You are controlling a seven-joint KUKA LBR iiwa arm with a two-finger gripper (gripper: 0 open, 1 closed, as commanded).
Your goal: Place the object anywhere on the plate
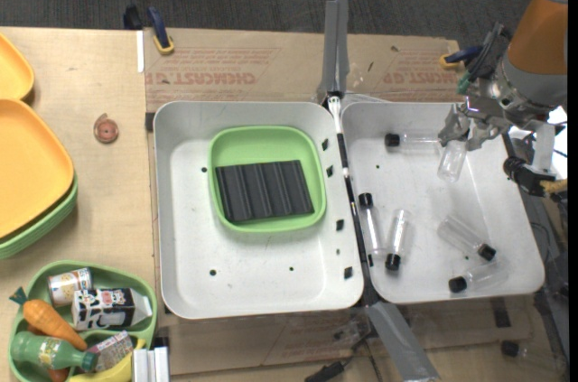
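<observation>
A square green plate (262,142) sits in the left bin (181,218), with a black ridged pad (266,191) lying on it. My gripper (457,135) hovers over the upper right part of the right bin (515,191). A clear tube (450,162) hangs upright from its fingers, which look shut on the tube's top end. Several more clear tubes with black caps lie in the right bin: one near the back (404,139), one along the left wall (367,219), one beside it (396,236), and two at the front right (468,237) (473,280).
The divider between the bins (341,163) lies between the gripper and the plate. Orange plates (32,172) and a green bowl of toy food (77,321) stand on the bench at the left. Clamps (161,35) hold the cardboard at the back.
</observation>
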